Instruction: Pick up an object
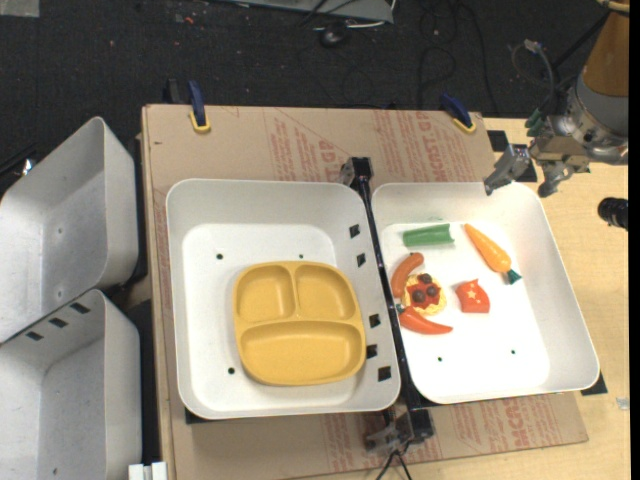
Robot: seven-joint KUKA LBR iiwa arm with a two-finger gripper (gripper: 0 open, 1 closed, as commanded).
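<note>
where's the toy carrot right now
The orange toy carrot lies in the right white bin, toward its upper right, just right of the green bar-shaped piece and above the small red piece.

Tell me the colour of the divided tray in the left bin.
Yellow; the divided tray shows in the camera view.

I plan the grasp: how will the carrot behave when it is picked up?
The carrot looks like a smooth plastic toy, so probably stiff and light. Its tapered, rounded body may slip or roll. It lies apart from the other food, so contact seems unlikely.
</note>
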